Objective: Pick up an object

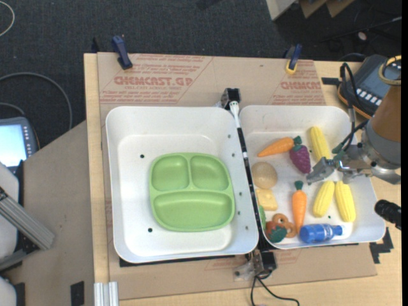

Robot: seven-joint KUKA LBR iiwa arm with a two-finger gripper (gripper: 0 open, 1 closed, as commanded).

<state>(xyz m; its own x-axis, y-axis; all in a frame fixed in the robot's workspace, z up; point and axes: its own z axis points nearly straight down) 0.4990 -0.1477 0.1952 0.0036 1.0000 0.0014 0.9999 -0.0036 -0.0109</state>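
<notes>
My gripper (331, 170) hangs over the right part of the right bin (280, 115), just above two yellow corn cobs (324, 197) (345, 201). Its fingers stand open with nothing between them. A third corn cob (319, 143) lies behind it, and a purple toy (300, 158) sits just to its left. Further left lie a large orange carrot (276, 148), a beige bread roll (264, 174), a cheese wedge (268, 200) and a small carrot (299, 206). A pretzel (279, 224) and a blue bottle (320, 233) rest at the bin's front.
The left bin (127, 171) holds a green divided plate (190, 192). A black divider (242, 152) runs between the two bins. The grey arm with its orange band (386, 123) comes in from the right. Blue clamps (122, 51) (293, 58) grip the board's back edge.
</notes>
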